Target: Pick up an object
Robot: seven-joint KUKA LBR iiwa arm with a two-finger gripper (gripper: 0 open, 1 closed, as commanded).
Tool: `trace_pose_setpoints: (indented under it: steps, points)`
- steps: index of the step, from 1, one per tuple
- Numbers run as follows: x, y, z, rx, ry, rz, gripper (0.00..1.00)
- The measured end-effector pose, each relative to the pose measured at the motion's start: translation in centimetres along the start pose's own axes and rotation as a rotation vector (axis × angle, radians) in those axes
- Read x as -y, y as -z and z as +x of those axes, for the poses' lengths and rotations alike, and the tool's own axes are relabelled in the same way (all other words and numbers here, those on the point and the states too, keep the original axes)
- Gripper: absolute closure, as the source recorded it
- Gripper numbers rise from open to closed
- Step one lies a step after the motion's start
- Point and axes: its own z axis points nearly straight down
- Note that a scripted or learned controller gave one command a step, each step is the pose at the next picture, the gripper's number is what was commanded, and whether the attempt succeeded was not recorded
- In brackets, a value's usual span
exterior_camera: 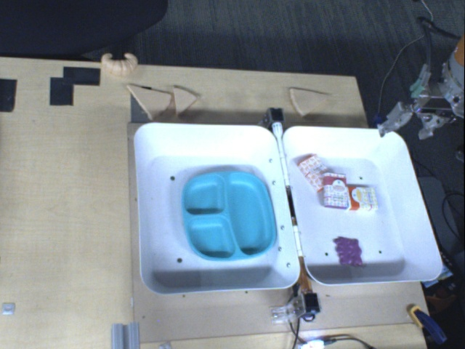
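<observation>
The gripper is seen just beyond the right bin, at its far right corner; its jaw state cannot be told. Inside that bin, small printed packets are clustered centrally — judged light, crushable, best taken across their narrow sides. A purple piece lies nearer the bin's front wall. A blue tray sits left of the bin — no obstruction.

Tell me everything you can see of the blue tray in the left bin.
The blue tray is a turquoise, plastic-looking dish with rounded corners and three compartments: two smaller ones at the left, one long one at the right. It lies flat, slightly turned, on the floor of the left bin. No other object touches it.
</observation>
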Motion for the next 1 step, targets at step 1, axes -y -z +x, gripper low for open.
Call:
trace_pose_setpoints:
  steps: [1]
  points:
    - [2.61, -14.69, -0.48, -0.002, -0.002, 0.004, 0.00]
